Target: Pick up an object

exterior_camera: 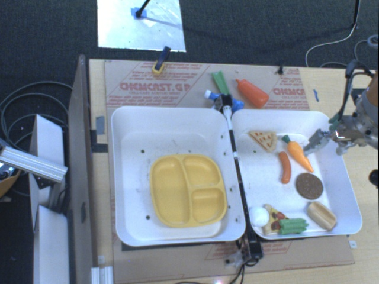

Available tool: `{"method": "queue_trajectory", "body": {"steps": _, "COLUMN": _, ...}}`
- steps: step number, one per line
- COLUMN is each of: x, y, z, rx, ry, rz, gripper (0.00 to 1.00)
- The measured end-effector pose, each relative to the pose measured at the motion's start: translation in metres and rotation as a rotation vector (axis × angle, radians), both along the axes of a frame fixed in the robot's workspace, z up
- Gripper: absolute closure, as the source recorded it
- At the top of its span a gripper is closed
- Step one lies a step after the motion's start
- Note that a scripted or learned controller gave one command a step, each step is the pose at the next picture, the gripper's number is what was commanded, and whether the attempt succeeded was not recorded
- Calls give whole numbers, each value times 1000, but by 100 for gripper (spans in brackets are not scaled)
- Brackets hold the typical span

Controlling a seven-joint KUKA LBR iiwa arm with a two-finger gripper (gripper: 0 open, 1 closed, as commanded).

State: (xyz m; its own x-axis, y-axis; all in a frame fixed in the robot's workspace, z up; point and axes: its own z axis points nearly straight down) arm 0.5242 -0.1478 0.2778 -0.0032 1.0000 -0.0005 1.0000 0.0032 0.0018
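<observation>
The right bin (343, 176) holds several toy foods. They include an orange carrot (299, 155), a red sausage (285, 167), a brown round cookie (309, 186), a tan bun (321, 215), a triangular cracker (263, 139), a pizza slice (274, 219), a green piece (294, 225) and a white egg (259, 216). My gripper (329, 144) hovers over the bin's right upper part, just right of the carrot. Its fingers are spread open with nothing between them.
The left bin (136, 129) contains a yellow divided plate (189, 189). Behind the bins on the cardboard lie a green item (220, 83), an orange-red item (251, 93) and a yellow clip (159, 68). A clamp (227, 106) joins the bins at the rim.
</observation>
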Motion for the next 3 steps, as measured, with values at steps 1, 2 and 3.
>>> {"method": "queue_trajectory", "body": {"steps": 1, "x": 43, "y": -5, "z": -116, "rx": 1, "ry": 6, "rz": 1, "gripper": 0}}
{"method": "queue_trajectory", "body": {"steps": 2, "x": 45, "y": 6, "z": -197, "rx": 1, "ry": 3, "rz": -1, "gripper": 0}}
{"method": "queue_trajectory", "body": {"steps": 3, "x": 46, "y": 5, "z": -182, "rx": 0, "ry": -3, "rz": -2, "gripper": 100}}
